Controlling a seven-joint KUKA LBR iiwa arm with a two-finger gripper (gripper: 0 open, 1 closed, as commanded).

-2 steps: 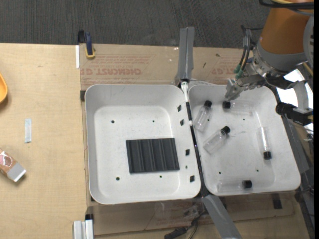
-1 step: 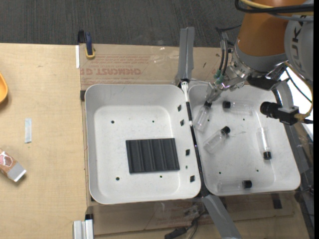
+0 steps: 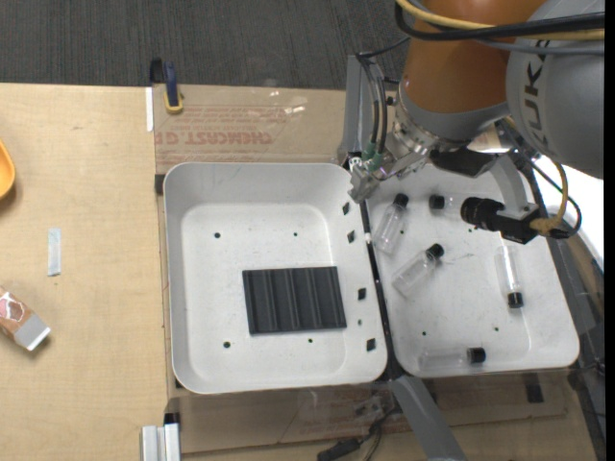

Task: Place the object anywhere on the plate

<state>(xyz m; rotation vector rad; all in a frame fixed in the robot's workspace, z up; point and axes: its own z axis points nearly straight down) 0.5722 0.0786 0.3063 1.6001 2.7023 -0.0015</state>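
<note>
Two shallow white plastic bins with rounded corners sit side by side on a pale wooden bench. The left bin (image 3: 192,257) holds a dark, ribbed rectangular plate (image 3: 293,299) lying flat near its centre. The right bin (image 3: 548,339) holds several clear, black-capped cylindrical vials: one (image 3: 388,224) near the dividing wall, one (image 3: 419,267) mid-bin, one (image 3: 508,277) toward the right. The gripper (image 3: 370,168) hangs over the right bin's upper left corner; its grasp cannot be judged from here.

The arm (image 3: 500,56) is cut off at the frame's top right; its bulk hides the claw's fingers and the right bin's (image 3: 538,353) far rim.
</note>
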